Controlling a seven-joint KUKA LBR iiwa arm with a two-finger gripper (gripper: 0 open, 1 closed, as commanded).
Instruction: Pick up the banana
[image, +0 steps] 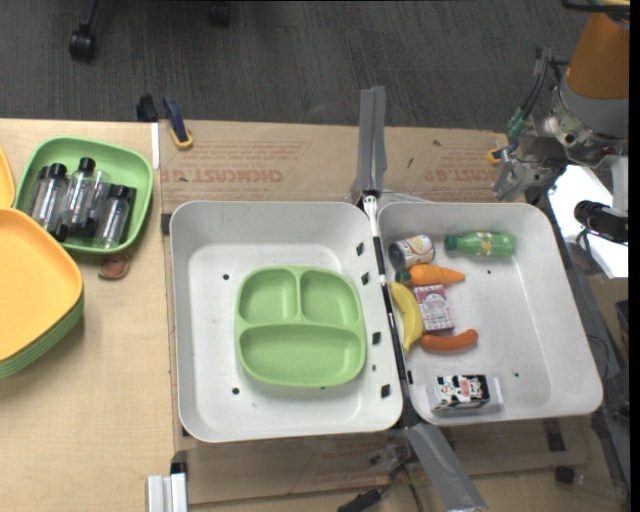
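White right bin (560, 330): banana (406, 314) against its left wall, touching carrot (437, 275) and pink packet (433, 307); fingers' (515, 170) state unclear.

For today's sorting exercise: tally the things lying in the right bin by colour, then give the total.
Orange: 2, carrot and sausage
Yellow: 1, banana
Green: 1, bottle
Pink: 1, packet
Black and white: 1, carton
Pale: 1, can
Total: 7

Dark grey carpet floor (300, 50) behind a wooden bench (90, 420)
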